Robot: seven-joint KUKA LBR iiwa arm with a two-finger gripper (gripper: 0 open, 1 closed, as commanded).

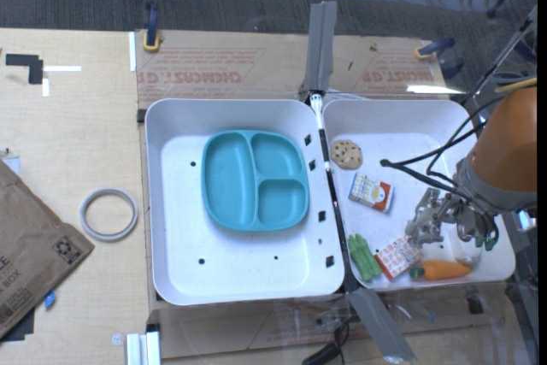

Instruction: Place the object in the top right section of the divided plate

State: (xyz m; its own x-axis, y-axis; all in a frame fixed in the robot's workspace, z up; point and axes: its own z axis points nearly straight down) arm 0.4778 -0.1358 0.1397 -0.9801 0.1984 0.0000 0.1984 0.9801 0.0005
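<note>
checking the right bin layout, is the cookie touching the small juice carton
Apart. The camera view shows the cookie up near the bin's top left and the small juice carton below it, with bare white bin floor between them.

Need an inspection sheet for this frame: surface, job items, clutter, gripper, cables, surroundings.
Surface: two white bins side by side, left bin and right bin, on cardboard.
Job's things: teal divided plate in the left bin, nothing in its sections. Right bin holds a cookie, small carton, green pod, red packet, carrot.
Clutter: tape roll and a brown box on the bench at left.
Gripper: gripper low in the right bin, above the red packet and carrot; fingers unclear.
Cables: black cables across the right bin.
Surroundings: clamps on the cardboard's far edge, dark floor.
</note>
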